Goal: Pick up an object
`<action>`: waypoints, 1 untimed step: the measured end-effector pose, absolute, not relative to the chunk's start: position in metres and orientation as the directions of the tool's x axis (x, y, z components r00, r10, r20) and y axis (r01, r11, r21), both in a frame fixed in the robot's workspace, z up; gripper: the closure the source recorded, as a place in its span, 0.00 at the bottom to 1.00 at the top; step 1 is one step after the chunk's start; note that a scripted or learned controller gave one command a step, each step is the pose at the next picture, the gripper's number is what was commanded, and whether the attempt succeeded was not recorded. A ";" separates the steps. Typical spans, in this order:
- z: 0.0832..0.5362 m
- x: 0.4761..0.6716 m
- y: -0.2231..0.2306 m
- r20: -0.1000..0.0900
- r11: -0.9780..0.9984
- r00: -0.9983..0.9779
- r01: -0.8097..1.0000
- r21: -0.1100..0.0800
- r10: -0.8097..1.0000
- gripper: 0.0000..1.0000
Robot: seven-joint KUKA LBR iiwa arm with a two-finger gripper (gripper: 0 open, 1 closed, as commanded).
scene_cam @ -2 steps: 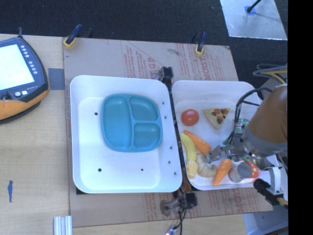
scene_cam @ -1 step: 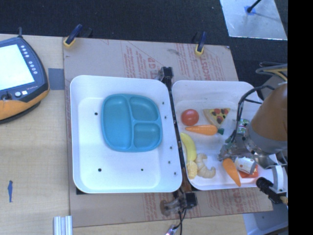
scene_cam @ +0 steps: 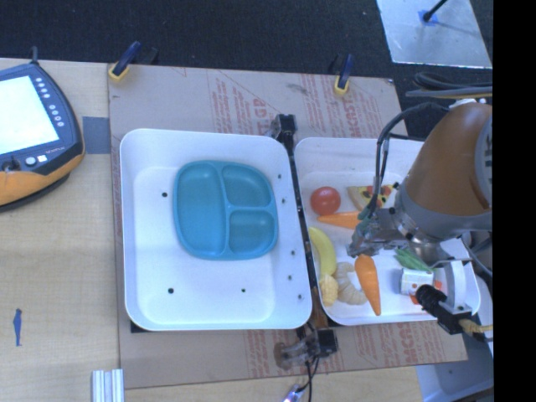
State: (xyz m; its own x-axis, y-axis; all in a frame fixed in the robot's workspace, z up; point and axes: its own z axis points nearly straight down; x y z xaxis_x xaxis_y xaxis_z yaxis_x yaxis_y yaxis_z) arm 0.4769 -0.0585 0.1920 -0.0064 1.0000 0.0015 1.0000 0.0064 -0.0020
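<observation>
The right white bin (scene_cam: 311, 153) holds several toy foods. A red tomato (scene_cam: 325, 199) lies near its left wall, with a small orange carrot (scene_cam: 339, 220) just below it. A yellow banana (scene_cam: 324, 251) runs along the left wall. A bigger orange carrot (scene_cam: 367, 283) points toward the front, beside a pale lumpy piece (scene_cam: 347, 292). My gripper (scene_cam: 366, 239) hangs low over the middle of this bin, right above the bigger carrot's top end and beside the small carrot. The grey arm (scene_cam: 448, 174) covers the bin's right half.
The left bin (scene_cam: 134, 224) holds a blue divided plate (scene_cam: 225, 208). A yellow-and-red wedge (scene_cam: 368, 196), a green piece (scene_cam: 412, 260) and a white-and-red item (scene_cam: 410, 281) lie near the gripper. A tablet-like pendant (scene_cam: 33, 132) rests at the far left.
</observation>
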 end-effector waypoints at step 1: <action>0.230 0.477 -0.030 0.001 0.004 -0.004 1.000 -0.002 1.000 1.00</action>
State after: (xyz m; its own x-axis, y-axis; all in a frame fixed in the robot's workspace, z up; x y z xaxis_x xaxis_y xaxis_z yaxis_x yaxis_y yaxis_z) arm 0.4768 -0.0296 0.2301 -0.0042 1.0000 0.0015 1.0000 0.0042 -0.0019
